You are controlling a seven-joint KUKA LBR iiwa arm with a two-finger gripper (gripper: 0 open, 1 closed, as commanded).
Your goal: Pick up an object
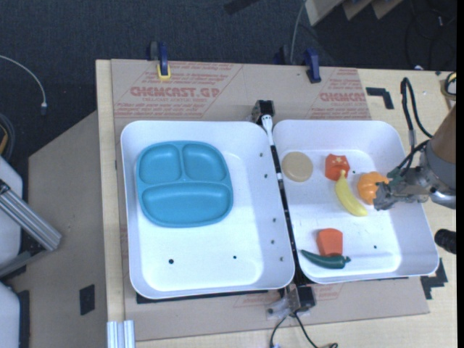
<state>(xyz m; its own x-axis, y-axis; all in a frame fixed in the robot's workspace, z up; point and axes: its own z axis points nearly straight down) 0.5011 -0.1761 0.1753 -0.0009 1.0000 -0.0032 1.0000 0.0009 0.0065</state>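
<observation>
Your claw [383, 194], its grip state impossible to tell, sits at the small orange fruit's [368, 185] four o'clock; it's likely light, smooth, round, so pinch across its middle.

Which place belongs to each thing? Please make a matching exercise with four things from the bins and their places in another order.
Things:
1. blue divided plate
2. tan disc
3. green pepper
4. orange fruit

Places:
A. next to the gripper
B. left bin
C. near front edge of the right bin
D. right bin, close to the divider between bins

Pairs: 1-B, 2-D, 3-C, 4-A
</observation>
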